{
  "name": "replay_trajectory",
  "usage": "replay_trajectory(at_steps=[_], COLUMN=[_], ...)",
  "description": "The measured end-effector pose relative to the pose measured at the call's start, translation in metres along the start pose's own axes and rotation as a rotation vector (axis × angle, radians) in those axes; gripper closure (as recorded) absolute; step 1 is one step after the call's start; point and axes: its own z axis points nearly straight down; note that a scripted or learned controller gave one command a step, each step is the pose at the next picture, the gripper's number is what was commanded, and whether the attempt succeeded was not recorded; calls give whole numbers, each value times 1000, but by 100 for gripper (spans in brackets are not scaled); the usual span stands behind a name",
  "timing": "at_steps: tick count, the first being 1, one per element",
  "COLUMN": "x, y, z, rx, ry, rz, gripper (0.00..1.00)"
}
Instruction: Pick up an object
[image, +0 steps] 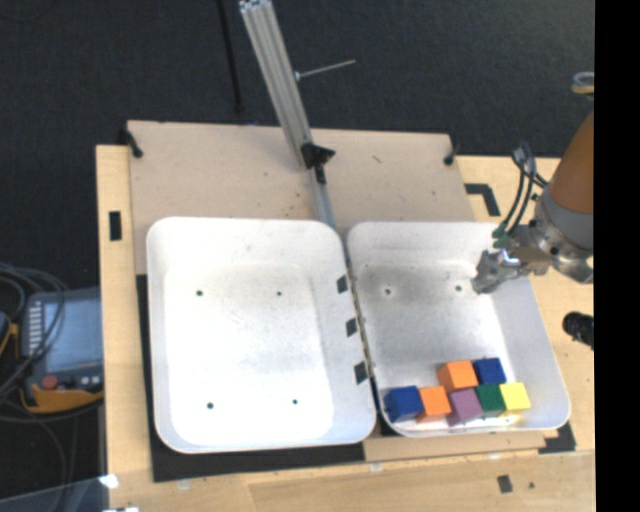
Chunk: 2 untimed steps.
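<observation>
Right bin (520, 330), cubes (458, 392) clustered at near edge (row running left-right), fingers (487, 272) above, state unclear.

**Obscured and Cut-Off Items**

The arm (572, 175) is cut off by the frame's right edge; only its orange band and wrist appear. The end effector (487, 272), over the right bin's (420, 300) far right corner, is too small and blurred to read finger position. A grey device (62, 335) beside the tabletop's (300, 480) left edge is cropped. The tabletop's near edge runs out of frame.
</observation>
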Motion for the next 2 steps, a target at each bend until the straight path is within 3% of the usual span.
replay_trajectory(at_steps=[2], x=[117], y=[-16], z=[9], rx=[4], ry=[2], rz=[0], gripper=[100])
